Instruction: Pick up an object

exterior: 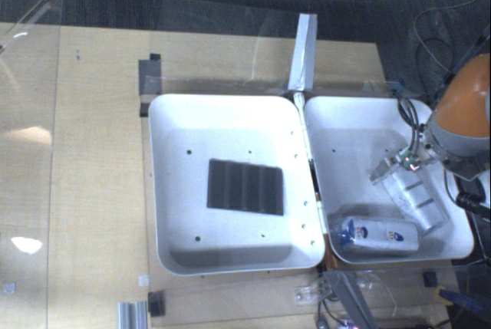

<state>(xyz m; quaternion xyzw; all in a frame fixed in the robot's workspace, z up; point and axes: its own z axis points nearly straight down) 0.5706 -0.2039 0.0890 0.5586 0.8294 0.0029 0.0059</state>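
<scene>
A dark ribbed rectangular pad (pixel 245 186) lies flat in the middle of the left bin (pixel 176 128). In the right bin (pixel 345 120), a white tube with a blue label (pixel 380 234) lies on its side along the front wall. A clear plastic container (pixel 413 195) lies tilted just behind it. My gripper (pixel 406 160) reaches in from the right, low over the bin and at the upper end of the clear container. The view does not show whether it touches the container. The arm's orange band (pixel 466 101) sits above the wrist at the right edge.
A metal divider post (pixel 302 51) stands at the back between the bins. Cables (pixel 445 28) trail at the back right, and clamps and hardware (pixel 345 301) sit at the bench's front edge. Clear panels (pixel 46 1) border the bench on the left.
</scene>
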